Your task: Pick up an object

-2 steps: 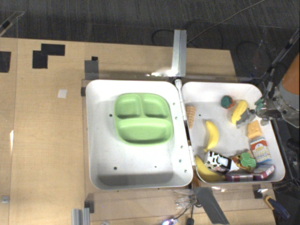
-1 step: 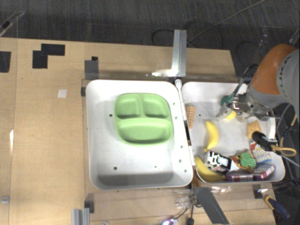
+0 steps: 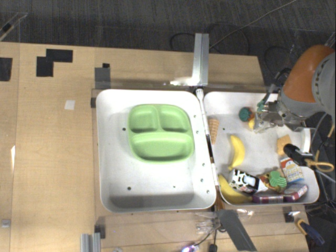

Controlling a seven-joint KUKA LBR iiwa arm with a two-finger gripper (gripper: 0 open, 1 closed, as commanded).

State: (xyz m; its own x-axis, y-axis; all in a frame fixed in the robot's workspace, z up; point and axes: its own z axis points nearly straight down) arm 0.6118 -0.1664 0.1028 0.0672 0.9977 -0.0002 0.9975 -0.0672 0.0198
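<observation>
Looking down on the two shallow white bins, we find the grey arm's two-finger gripper (image 3: 266,115) low over the far part of the right bin (image 3: 262,154), just beside a small round green ball (image 3: 244,113). We cannot tell how its pincer stands or whether it has hold of anything. We judge the ball the likeliest pick, being nearest; the curved yellow banana (image 3: 238,150) lies apart mid-bin. The left bin (image 3: 113,188) bears a green divided plastic tray (image 3: 159,132).

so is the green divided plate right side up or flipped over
Right side up: the green plate lies flat in the left bin, its three compartments facing the camera.
</observation>
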